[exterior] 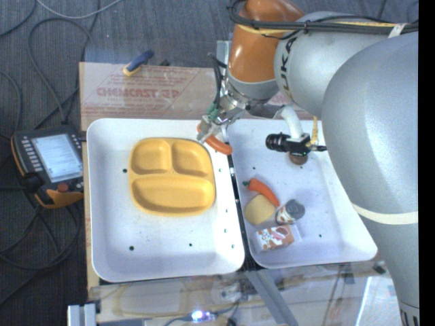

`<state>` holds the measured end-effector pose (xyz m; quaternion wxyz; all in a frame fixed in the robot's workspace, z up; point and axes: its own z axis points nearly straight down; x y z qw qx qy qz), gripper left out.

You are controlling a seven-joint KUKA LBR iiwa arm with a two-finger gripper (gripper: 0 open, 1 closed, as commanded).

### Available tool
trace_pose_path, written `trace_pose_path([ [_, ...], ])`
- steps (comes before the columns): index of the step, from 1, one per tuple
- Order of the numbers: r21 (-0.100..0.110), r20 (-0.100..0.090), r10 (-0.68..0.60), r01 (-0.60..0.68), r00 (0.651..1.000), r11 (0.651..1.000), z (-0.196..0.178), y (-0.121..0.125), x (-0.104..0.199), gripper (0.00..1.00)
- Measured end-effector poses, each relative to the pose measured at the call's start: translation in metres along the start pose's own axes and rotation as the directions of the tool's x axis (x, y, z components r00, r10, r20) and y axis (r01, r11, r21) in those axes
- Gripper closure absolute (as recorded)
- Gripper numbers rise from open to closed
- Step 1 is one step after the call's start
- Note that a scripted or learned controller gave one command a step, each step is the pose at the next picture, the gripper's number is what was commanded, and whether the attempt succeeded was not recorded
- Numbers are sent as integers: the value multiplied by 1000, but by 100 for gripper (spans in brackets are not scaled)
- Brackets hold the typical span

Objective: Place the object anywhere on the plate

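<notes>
Camera view, items logged left to right as I read them from my remote station.

1. Handheld control pendant (47,161), lit screen, on the floor left of the bench.
2. Cardboard sheet (149,94) with red lettering, on the far side of the bins; a blue-and-yellow tool (138,61) lies at its far edge.
3. Left bin (115,250), white, shallow.
4. Plate (173,175), yellow, three compartments, flat in the middle of the left bin; I see nothing on it.
5. Orange piece (219,145), small, at the shared rim between the two bins, just off the plate's far right corner and not on the plate.
6. Gripper (209,129), low over that rim, right above the orange piece. I cannot tell its state, nor whether it has hold of the piece.
7. Arm (353,114), grey, entering from the right.
8. Right bin (340,236), white. Contents: carrot-like item (264,190); yellowish lump (258,210) touching it on the near side; small can (291,211) beside the lump; red-and-white packet (275,237) nearest; brown item (298,159) farther back, partly hidden.
</notes>
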<state>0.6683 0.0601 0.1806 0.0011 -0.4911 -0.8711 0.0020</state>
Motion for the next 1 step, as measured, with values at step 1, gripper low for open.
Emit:
trace_pose_path([
  [1, 0, 0, 0, 0, 1000, 1000, 0, 0, 0, 0],
])
